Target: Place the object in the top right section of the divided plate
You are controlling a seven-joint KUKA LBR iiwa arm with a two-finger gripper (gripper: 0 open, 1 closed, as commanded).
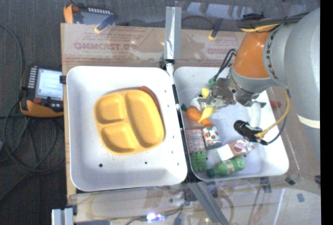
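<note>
Left bin [78, 130]: yellow three-section moulded plastic plate [130, 120]. Right bin [276, 159]: small toy foods, among them an orange carrot-shaped piece [194, 113] at 9 o'clock. My claw [214, 95] hangs above them at 11 o'clock; its grip I cannot tell.

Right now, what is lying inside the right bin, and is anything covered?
The right bin holds a carrot, a small can, a green bottle and a green block. The arm and end effector cover the bin's upper part, so whatever lies beneath them cannot be seen.
</note>
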